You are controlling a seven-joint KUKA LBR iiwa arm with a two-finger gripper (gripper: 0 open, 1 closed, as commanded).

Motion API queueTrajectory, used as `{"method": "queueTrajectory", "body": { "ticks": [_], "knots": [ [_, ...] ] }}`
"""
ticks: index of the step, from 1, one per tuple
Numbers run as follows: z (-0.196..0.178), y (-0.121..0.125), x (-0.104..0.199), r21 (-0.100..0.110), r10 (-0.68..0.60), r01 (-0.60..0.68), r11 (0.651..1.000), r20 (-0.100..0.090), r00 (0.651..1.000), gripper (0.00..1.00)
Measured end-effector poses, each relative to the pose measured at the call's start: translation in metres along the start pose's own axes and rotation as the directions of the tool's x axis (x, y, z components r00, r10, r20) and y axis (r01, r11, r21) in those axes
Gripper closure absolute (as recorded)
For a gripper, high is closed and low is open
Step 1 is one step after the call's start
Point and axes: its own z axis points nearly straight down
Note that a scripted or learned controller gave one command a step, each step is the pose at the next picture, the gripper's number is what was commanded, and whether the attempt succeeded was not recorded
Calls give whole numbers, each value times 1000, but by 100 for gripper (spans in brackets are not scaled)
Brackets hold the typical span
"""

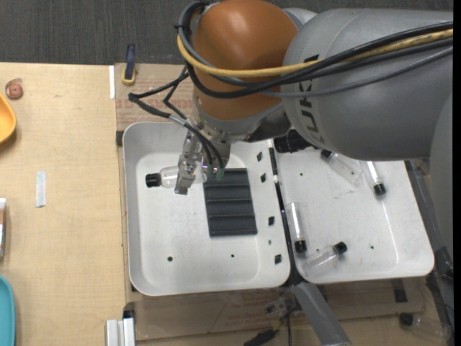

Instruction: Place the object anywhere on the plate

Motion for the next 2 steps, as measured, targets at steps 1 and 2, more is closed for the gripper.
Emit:
{"method": "queueTrajectory", "body": {
  "ticks": [1,2],
  "knots": [
    [13,-7,30,0,-72,72,997,-1,997,100],
    [21,-15,65,0,-168,168,986,-1,986,100]
  ]
}}
